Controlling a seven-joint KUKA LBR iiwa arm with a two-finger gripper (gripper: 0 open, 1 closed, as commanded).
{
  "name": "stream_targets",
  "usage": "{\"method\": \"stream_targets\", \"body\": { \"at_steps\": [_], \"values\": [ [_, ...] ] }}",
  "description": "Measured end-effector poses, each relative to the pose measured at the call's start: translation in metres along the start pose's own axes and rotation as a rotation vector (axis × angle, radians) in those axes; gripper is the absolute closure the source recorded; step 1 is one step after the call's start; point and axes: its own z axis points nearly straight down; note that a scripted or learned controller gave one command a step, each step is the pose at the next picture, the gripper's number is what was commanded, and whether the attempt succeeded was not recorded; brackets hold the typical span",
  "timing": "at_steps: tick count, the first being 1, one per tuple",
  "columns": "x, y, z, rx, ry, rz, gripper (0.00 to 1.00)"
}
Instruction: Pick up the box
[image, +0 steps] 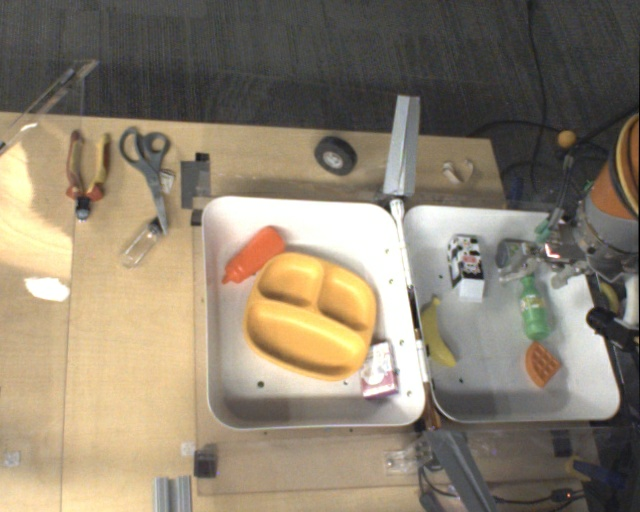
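A small black-and-white box (466, 264) stands in the right bin (590, 405), near its back left. A second small box (379, 370), pink and white, lies in the left bin (225, 400) at the front right corner, against the yellow divided plate (311, 313). My gripper (508, 257) reaches in from the right over the right bin's back part. It is just right of the black-and-white box and apart from it. Its fingers are open with nothing between them.
In the right bin a green bottle (535, 310) lies just below the gripper, with an orange waffle-like piece (541, 365) in front and a banana (436, 336) along the left wall. An orange-red bottle (253, 254) lies in the left bin. Scissors (150, 170) and pliers (84, 170) rest on the bench.
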Motion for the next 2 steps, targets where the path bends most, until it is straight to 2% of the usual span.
{"method": "stream_targets", "body": {
  "at_steps": [1, 2],
  "values": [
    [0.054, -0.084, 0.073, 0.002, 0.002, -0.054, 0.00],
    [0.017, -0.030, 0.076, -0.007, -0.002, -0.157, 0.00]
  ]
}}
